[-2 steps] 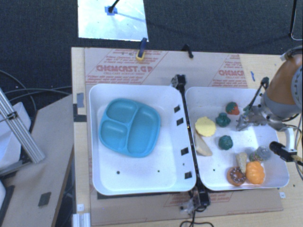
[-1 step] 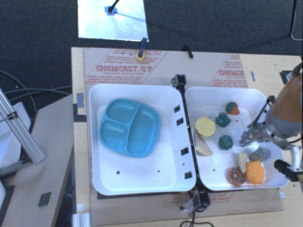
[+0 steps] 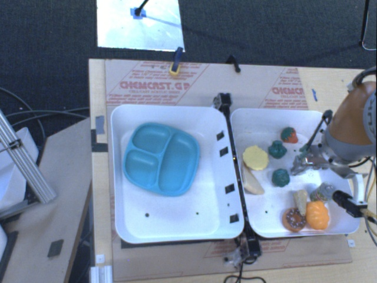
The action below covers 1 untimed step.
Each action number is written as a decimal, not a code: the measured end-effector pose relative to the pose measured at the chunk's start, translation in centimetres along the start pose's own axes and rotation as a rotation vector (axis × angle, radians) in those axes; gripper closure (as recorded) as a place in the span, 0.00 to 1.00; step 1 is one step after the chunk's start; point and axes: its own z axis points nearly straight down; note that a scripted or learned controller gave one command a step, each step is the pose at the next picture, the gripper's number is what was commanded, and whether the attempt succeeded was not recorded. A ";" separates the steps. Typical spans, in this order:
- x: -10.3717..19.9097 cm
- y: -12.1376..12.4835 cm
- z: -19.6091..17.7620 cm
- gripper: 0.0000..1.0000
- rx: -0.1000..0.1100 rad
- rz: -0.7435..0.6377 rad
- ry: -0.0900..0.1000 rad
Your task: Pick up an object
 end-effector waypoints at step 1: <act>-1.8 8.2 0.0 1.00 0.009 -0.003 0.000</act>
